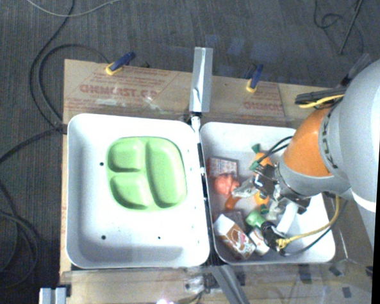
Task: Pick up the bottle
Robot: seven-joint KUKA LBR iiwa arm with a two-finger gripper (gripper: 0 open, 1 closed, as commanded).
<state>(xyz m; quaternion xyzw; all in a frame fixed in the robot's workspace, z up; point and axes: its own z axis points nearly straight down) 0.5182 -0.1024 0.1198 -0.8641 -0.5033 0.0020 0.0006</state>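
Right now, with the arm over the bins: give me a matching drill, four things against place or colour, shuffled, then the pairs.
Things:
1. tray
2. bottle
3. gripper
4. clamp

Places or colours:
A. on the cardboard's back edge, blue and yellow
B. green, in the left bin
C. lying near the front of the right bin
D. low over the clutter in the right bin

Pairs: 1-B, 2-C, 3-D, 4-A

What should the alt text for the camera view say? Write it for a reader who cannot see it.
A grey and orange robot arm reaches from the right into the right white bin, its tool low over a clutter of small items, including a bottle lying near the bin's front. The left white bin holds a green divided tray.
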